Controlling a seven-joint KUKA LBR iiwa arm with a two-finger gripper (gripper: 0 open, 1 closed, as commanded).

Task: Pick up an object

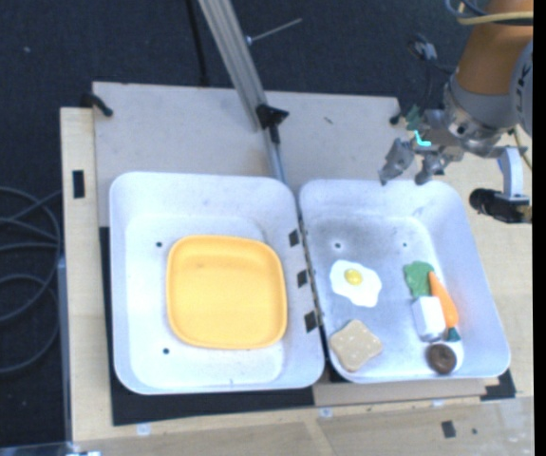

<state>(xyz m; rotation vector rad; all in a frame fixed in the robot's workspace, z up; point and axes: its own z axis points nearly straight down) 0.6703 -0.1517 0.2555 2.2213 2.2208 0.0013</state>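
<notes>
Right bin [472, 217]: toast [355, 344], donut [441, 357], white block [428, 317], carrot [443, 297] and egg [355, 283] occupy 5-to-7 o'clock; far half bare. Left bin [140, 207]: yellow plate [226, 291] centred. Fingers [413, 167] spread, holding nothing, at the right bin's 12 o'clock rim.

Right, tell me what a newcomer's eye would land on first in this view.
The yellow plate stands out most, lying in the middle of the left bin. Next comes the cluster in the right bin: a fried egg near its centre, a slice of toast below it, and a carrot by the right wall. The gripper hangs over that bin's top edge.
</notes>
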